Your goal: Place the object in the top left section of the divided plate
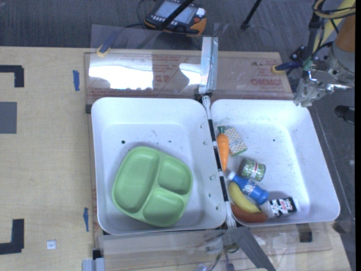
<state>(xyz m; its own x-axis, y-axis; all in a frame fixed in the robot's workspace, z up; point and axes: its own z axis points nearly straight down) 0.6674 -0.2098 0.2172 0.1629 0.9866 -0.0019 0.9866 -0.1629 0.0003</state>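
The green divided plate (151, 186) lies in the left bin (107, 123), all sections bare. The objects (carrot (223, 150), can (252, 169), banana (242, 199)) lie crowded in the right bin (293, 151). The gripper (312, 90) hangs over the far right corner; its state I cannot tell. It should descend centred on one loose object.

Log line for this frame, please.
gripper: over right bin's top-right corner | green divided plastic plate: left bin, nothing on it | orange toy carrot: right bin | stage: pre-pick
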